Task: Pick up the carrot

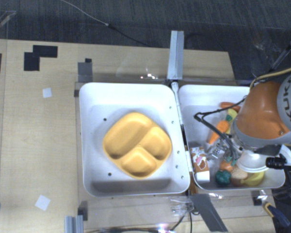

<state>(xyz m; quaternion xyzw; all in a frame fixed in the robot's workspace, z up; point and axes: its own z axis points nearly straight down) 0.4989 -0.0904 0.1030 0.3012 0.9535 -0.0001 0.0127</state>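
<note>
One gripper (pixel 222 152) is reaching down into the right bin (pixel 203 97), its metal fingers sitting among the toys; whether they are spread or closed cannot be told, and nothing is visibly between them. The carrot (pixel 218 130) is lying at about eleven o'clock from the gripper, just beside it, slanted, partly under a black cable. A dark green toy (pixel 222 177) is sitting at six o'clock. At nine o'clock, the left bin (pixel 92 130) is holding a yellow sectioned plate (pixel 137 143).
</note>
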